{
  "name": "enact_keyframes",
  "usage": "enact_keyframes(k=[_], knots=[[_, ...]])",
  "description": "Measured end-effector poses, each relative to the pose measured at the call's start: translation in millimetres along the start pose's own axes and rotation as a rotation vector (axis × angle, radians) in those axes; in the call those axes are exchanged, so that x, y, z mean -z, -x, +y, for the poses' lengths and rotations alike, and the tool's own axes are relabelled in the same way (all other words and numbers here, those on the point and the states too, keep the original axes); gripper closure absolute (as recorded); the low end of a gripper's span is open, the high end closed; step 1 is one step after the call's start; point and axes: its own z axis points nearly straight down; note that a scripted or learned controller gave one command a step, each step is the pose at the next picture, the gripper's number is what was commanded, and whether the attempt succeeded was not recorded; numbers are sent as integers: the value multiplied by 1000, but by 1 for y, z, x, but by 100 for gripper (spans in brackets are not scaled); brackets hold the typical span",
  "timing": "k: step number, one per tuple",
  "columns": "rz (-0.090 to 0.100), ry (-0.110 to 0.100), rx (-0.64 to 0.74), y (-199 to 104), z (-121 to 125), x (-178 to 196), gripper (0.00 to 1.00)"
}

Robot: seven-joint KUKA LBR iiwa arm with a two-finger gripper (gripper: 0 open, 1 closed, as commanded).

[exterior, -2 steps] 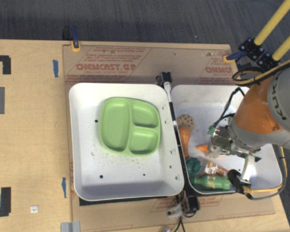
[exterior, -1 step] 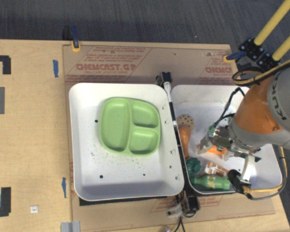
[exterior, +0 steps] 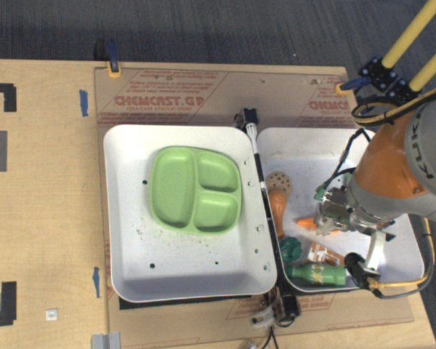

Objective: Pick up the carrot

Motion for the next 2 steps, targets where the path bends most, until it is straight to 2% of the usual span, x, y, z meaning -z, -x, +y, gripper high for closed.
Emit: enact_keyframes(k=[1,2], knots=[[0,0,-3,5,-8,-20,100],[0,1,-3,4,-7,-10,100]])
